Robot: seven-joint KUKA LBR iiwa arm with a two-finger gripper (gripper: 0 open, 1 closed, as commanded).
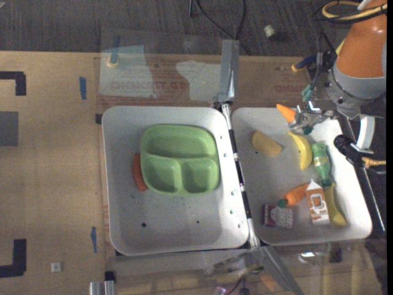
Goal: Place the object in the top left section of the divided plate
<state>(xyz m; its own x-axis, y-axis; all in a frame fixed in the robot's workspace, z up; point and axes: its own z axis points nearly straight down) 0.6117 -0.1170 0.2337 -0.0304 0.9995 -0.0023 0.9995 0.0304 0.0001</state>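
Observation:
The green divided plate (179, 132) lies in the left bin (172, 226), with one wide section at the far side and two smaller ones at the near side; all three hold nothing. My gripper (304, 120) hangs over the far right corner of the right bin (270, 177), below the orange wrist band. It is right next to a small orange piece (284, 111) and just above a yellow banana (301, 152). Nothing can be seen held in it.
In the right bin also lie a yellow lump (266, 143), a green bottle (320, 158), a carrot (296, 194), an orange-and-white carton (316, 204), a long yellow item (334, 209) and a red packet (277, 216). An orange item (139, 172) rests against the plate's left side.

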